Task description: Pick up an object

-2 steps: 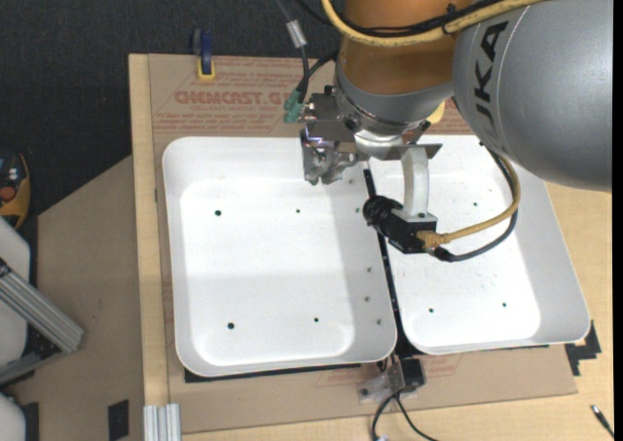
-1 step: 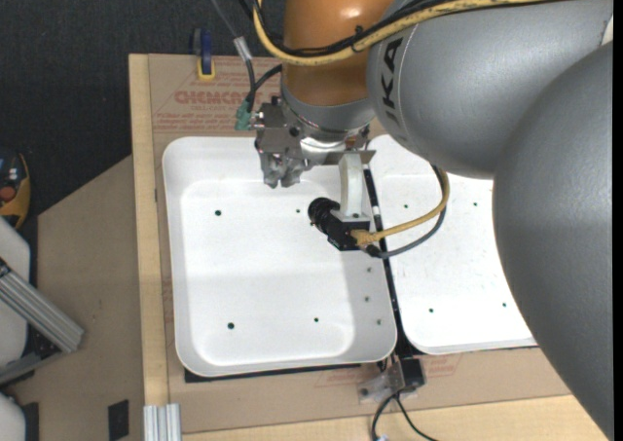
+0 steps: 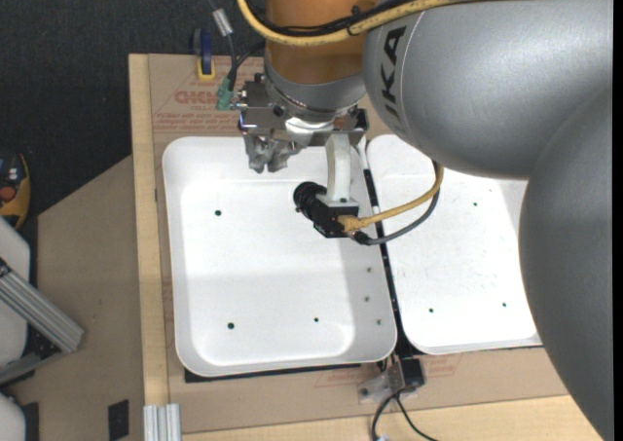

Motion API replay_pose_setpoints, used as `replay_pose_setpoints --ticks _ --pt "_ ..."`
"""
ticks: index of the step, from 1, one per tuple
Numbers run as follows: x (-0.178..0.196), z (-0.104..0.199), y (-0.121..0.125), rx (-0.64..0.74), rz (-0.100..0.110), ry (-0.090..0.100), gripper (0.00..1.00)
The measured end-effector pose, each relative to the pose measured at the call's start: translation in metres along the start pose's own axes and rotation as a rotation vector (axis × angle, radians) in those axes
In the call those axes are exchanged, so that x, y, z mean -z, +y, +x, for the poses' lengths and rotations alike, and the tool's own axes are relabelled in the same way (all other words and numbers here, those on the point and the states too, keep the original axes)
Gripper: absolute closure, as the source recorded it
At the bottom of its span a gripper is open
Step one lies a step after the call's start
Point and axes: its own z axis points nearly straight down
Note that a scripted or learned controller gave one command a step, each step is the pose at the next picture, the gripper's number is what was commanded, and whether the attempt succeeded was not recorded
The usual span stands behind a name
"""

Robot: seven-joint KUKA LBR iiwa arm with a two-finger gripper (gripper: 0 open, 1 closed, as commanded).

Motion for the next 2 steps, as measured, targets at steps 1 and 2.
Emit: replay_pose_setpoints --ticks 1,2 --pt "0.045 -0.025 -0.003 -0.005 -0.002 -0.001 1.00" --pt "-0.025 0.004 0.024 -0.001 0.013 -0.005 1.00"
